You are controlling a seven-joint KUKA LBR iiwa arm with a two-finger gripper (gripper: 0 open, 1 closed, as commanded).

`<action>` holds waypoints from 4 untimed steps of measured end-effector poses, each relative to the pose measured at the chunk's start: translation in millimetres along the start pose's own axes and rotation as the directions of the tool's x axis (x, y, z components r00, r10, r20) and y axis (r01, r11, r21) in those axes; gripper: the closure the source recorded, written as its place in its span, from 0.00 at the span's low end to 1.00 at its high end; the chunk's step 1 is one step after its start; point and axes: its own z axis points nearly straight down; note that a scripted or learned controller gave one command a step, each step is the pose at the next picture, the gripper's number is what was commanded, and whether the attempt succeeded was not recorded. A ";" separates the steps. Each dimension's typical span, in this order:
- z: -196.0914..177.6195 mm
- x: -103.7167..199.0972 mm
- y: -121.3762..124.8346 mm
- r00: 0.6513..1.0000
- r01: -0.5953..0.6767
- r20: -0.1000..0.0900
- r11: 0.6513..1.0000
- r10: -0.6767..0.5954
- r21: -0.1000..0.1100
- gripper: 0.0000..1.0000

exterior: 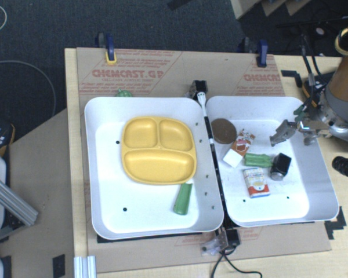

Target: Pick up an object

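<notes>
Left white plastic bin (98, 172), toward the bench's left edge: yellow divided plate (158, 150), green cylinder (183, 198) just below it. Right white plastic bin (313, 201): brown disc (224, 130), white block (232, 158), green tube (258, 160) lying left-right, black cylinder (281, 165). End effector (285, 132) hangs above and right of the tube, nothing visibly gripped; I cannot tell its state. Dark carpet surrounds the bench.

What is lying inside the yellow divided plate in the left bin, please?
The yellow plate's three compartments show only bare yellow. The green cylinder lies outside, against its lower rim.
</notes>
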 end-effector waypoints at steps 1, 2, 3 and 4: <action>-10.9 -0.1 0.8 1.000 0.001 0.001 1.000 -0.001 -0.003 1.00; 9.4 77.1 -54.1 1.000 0.006 -0.006 1.000 -0.006 0.009 1.00; -30.1 142.8 -53.4 1.000 0.008 -0.002 1.000 -0.009 -0.003 1.00; -28.5 206.1 -66.1 1.000 0.008 -0.004 1.000 -0.008 0.003 1.00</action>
